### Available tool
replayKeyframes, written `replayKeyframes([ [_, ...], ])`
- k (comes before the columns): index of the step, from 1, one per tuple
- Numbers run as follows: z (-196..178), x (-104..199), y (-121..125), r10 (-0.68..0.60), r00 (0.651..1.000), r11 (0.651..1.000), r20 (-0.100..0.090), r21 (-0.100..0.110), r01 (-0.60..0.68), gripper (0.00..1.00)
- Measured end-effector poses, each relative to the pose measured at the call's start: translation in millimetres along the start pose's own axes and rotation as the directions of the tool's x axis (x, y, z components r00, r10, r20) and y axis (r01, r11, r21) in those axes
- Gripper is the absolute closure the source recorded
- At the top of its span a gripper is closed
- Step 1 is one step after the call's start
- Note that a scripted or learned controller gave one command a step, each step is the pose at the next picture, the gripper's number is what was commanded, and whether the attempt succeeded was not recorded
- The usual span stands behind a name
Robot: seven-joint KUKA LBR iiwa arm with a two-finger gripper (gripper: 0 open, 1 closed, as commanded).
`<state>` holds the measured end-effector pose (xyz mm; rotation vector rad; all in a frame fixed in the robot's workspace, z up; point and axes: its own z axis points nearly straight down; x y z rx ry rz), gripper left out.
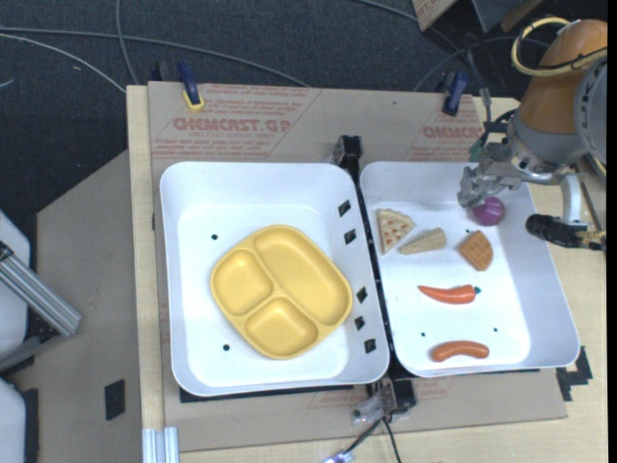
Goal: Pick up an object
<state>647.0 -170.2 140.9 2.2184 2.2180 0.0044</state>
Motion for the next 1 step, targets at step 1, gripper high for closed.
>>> replayKeyframes([
  [1,-64.4,3.7,-1.5,-0.001,1.000,1.000,0.000,-0.002,0.001,1.00],
])
